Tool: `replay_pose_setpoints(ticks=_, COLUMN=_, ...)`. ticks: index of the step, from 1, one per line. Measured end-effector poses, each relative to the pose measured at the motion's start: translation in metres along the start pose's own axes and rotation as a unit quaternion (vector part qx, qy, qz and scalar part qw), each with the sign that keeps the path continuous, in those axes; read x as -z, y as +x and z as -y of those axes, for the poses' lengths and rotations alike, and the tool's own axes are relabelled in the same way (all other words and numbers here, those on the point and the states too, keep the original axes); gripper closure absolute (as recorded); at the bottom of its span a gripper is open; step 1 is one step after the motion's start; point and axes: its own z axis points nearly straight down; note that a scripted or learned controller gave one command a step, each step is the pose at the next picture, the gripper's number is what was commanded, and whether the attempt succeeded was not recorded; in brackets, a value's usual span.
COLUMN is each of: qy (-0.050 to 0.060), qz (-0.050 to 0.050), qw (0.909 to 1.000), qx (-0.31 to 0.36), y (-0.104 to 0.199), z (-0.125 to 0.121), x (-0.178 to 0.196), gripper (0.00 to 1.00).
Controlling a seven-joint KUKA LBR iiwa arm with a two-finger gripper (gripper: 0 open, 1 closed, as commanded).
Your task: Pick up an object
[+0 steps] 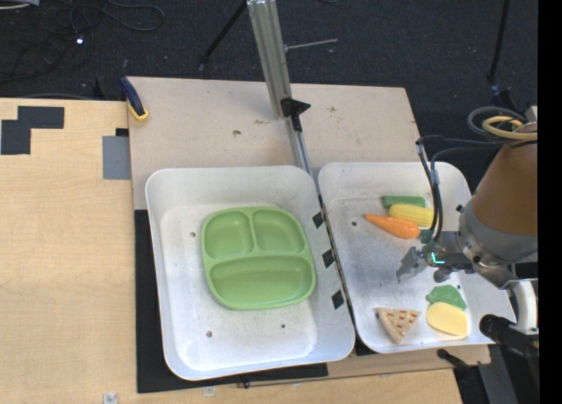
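Observation:
The right bin [369, 191] holds several toy foods. An orange carrot [392, 226] lies beside a yellow corn cob [412, 213] with a green husk, towards the back. A pizza slice [397, 323] and a yellow piece [448, 320] with a green leaf [446, 296] lie near the front. My gripper [422, 269] hangs over the bin's middle right, just in front of the carrot and behind the leaf. Its fingers [407, 267] are spread, with nothing between them.
A green divided plate [259, 257] sits in the left bin [176, 218]. A metal post [270, 51] rises behind the bins. Black clips [327, 257] join the two bin walls. The arm's orange band [514, 187] looms at the right edge.

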Motion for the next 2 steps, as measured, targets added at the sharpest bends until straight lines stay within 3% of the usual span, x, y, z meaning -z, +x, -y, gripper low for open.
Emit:
replay_pose_setpoints(ticks=1, qy=-0.001, qz=0.0, qw=1.0, qx=0.0, y=0.0, z=0.0, x=0.0, gripper=0.0)
replay_pose_setpoints(ticks=2, qy=0.003, qz=-0.001, qw=1.0, qx=0.0, y=-0.009, z=-0.001, x=-0.058, gripper=0.0)
